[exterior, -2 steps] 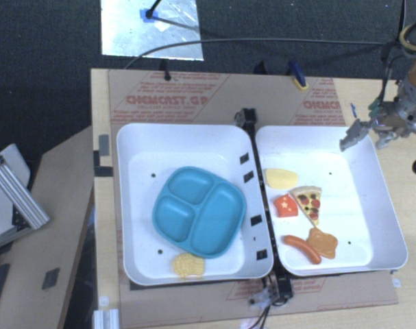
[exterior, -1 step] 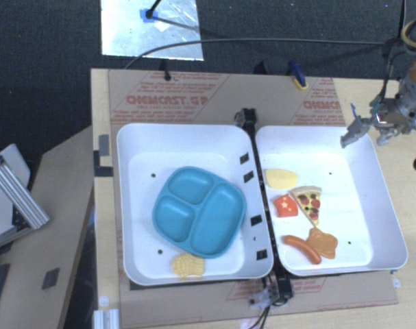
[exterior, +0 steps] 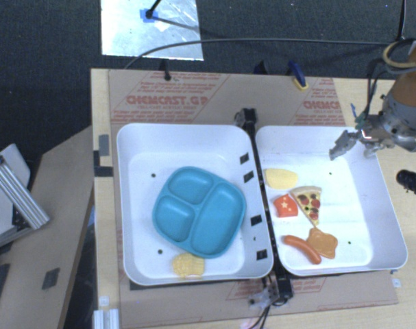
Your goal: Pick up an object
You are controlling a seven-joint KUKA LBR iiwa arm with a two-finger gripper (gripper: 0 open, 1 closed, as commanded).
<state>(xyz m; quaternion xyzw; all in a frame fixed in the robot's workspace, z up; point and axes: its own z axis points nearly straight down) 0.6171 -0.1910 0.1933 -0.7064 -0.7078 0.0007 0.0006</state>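
The two fingers (exterior: 355,143) hang spread apart with nothing between them, above the back wall of the right bin (exterior: 389,204), at about one o'clock from that bin's middle. One grey fingertip (exterior: 339,147) points down toward the left. The other sits further right, near the wrist, and is harder to make out. Behind them the grey wrist rises to an orange band, and the arm (exterior: 406,112) leaves the picture at the right edge, at about three o'clock.

Below and to the left of the fingers, at roughly seven o'clock from them, a cluster of small toy foods lies on the floor of the right bin. Nearest the back is a pale yellow oval piece (exterior: 281,178). Just in front of it are a small red block (exterior: 286,205) and a pizza slice (exterior: 309,204), side by side and almost touching. Closer to the front wall lie a red sausage (exterior: 302,248) and an orange-brown piece (exterior: 323,241), touching each other.

These look like light, stiff plastic toys, probably smooth and a little slippery. The sausage seems the easiest to take, gripped across its narrow middle. The flat pizza slice looks harder to pinch.

The left bin (exterior: 136,204) holds a blue divided plate (exterior: 199,212) and a yellow toy (exterior: 188,265) at six o'clock from the plate. Both bins rest on a desk (exterior: 194,94) covered with brown board.
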